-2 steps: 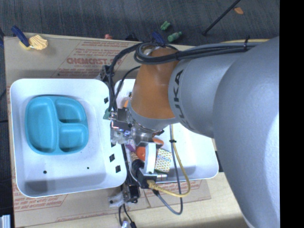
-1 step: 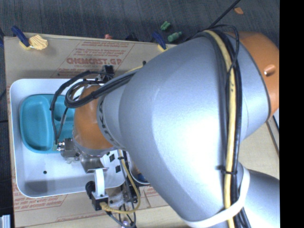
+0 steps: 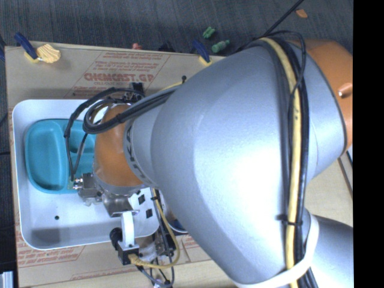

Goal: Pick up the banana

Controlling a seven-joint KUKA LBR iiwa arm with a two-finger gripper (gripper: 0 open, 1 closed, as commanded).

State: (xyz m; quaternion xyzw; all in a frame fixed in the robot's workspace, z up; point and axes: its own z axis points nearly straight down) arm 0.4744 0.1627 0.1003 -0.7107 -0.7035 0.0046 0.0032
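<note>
The gripper [image 3: 90,192] hangs over the left white bin [image 3: 36,233], seen here as a cluster of metal parts under the orange wrist band [image 3: 114,155]. The wrist above it hides the gripper's working end, so I cannot tell whether it is open or closed, or whether it has hold of anything.

Just to the gripper's left, close enough to look as if it touches, a teal tub [image 3: 45,155] lies in the bin against the bin's left wall. Below the gripper and to its left the bin's floor is bare white, with one small dark speck [image 3: 57,216]. A loop of black cable [image 3: 90,116] arches above the gripper.

I cannot tell where the banana lies relative to the gripper. The grey arm [image 3: 240,161] covers everything to the gripper's right.

Further out, the bin rests on a brown board [image 3: 120,77] printed with red lettering. Two blue clamps sit at the board's far edge, one [image 3: 24,41] up and to the left of the gripper with a pale yellow pad beside it, the other [image 3: 201,50] up and to the right. Beyond the board is dark grey carpet [image 3: 90,11], with two small green pieces [image 3: 215,38] lying on it.
</note>
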